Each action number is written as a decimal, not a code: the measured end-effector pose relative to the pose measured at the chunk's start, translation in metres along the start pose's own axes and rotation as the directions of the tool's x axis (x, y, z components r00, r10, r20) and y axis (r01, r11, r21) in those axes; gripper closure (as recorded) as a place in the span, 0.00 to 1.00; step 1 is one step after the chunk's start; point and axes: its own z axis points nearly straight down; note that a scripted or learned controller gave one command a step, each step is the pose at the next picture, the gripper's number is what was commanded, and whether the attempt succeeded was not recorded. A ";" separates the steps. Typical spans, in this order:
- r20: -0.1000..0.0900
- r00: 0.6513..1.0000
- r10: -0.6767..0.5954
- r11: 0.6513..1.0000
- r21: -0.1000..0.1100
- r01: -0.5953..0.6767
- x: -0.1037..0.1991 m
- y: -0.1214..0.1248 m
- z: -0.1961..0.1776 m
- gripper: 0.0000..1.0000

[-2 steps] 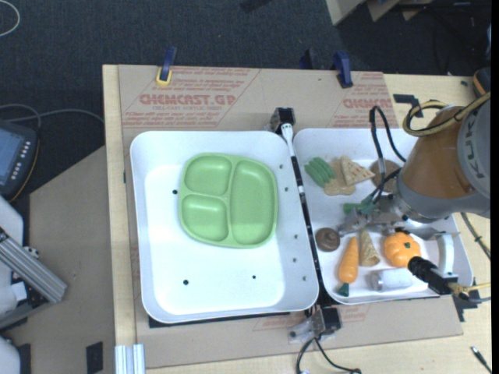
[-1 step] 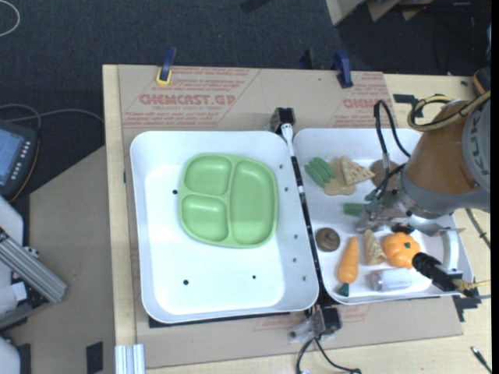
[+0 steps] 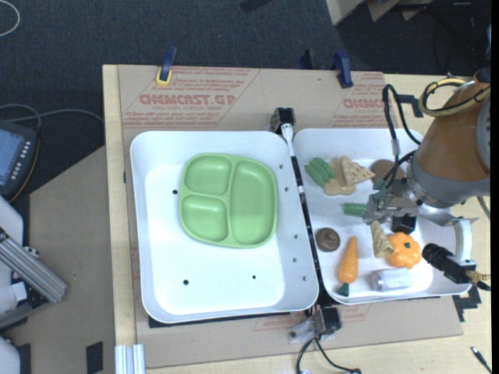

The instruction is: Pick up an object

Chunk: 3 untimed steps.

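My gripper (image 3: 380, 211) hangs low over the middle of the right bin (image 3: 327, 142), its dark fingers pointing left and down. Around it lie several toy foods: a green vegetable (image 3: 318, 170), tan bread pieces (image 3: 348, 174), a brown round piece (image 3: 383, 167), a brown cookie (image 3: 327, 239), an orange carrot (image 3: 348, 259), a small orange pumpkin (image 3: 404, 251) and a white cylinder (image 3: 389, 280). A green piece (image 3: 355, 208) and a tan piece (image 3: 380, 238) lie right by the fingertips. Whether anything sits between the fingers is hidden.
The left bin (image 3: 148, 209) holds a green three-compartment plate (image 3: 229, 199). A black divider rail (image 3: 300, 201) runs between the bins. The arm's orange band (image 3: 456, 135) and cables rise over the right bin's far right side. Blue and yellow clamps grip the cardboard base at the back.
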 end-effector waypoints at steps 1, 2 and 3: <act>0.001 1.000 -0.001 1.000 -0.004 0.001 -0.003 0.008 -0.061 1.00; 0.000 1.000 0.000 1.000 -0.001 0.000 -0.003 0.010 -0.084 1.00; -0.005 1.000 -0.005 1.000 0.007 0.005 0.057 0.006 -0.075 1.00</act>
